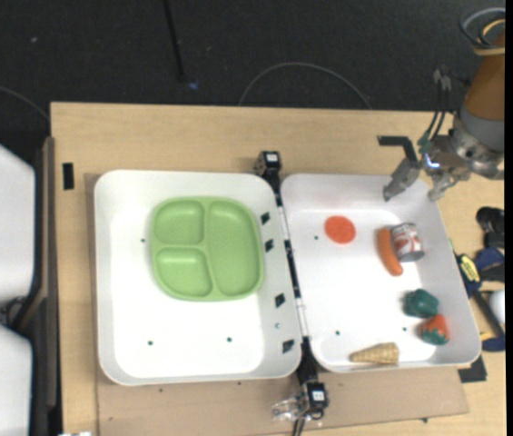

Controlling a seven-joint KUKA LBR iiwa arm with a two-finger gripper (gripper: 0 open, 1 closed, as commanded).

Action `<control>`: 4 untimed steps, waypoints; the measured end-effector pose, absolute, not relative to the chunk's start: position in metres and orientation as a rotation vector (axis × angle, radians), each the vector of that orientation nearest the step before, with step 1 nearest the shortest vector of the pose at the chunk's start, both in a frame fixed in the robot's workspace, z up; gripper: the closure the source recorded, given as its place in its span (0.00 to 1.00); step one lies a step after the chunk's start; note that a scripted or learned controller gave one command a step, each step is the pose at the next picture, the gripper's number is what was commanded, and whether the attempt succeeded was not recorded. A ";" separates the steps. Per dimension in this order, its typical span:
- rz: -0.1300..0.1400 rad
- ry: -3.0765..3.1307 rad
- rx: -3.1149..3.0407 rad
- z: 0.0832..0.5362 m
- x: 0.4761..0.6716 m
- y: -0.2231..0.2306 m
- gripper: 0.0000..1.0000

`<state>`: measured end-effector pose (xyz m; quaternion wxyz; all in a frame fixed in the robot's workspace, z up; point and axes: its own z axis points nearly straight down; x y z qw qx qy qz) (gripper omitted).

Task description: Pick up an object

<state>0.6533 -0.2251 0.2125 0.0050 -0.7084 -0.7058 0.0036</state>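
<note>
Two shallow white bins side by side on the tan wooden surface [74, 134]. Left bin [120, 334] holds a light-green three-compartment plate [207, 247], sitting toward its 12 o'clock half. Right bin [329, 334] holds the loose items: flat orange-red disc [340, 230] near centre-top; orange carrot-shaped piece [389, 252] touching a small silver-and-red can [407, 240] at its 1 o'clock; dark-green lumpy piece [420, 302] at roughly 4 o'clock of the bin; red-and-green strawberry-like piece [434, 331] just beside it at 5 o'clock; tan cone [374, 355] lying flat along the 6 o'clock wall. Hand [418, 182] hangs over the right bin's 1 o'clock corner, fingers spread wide, nothing between them. Nearest items, can and carrot piece, sit at its 6 o'clock, apart from it. Black clips line the seam between bins.
</note>
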 end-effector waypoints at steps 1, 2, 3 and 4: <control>0.000 -2.224 -2.222 0.223 0.656 -0.224 0.00; 0.003 -2.226 -2.218 0.171 0.666 -0.228 0.00; 0.004 -2.225 -2.216 0.114 0.671 -0.220 0.00; 0.002 -2.231 -2.216 0.101 0.671 -0.221 0.00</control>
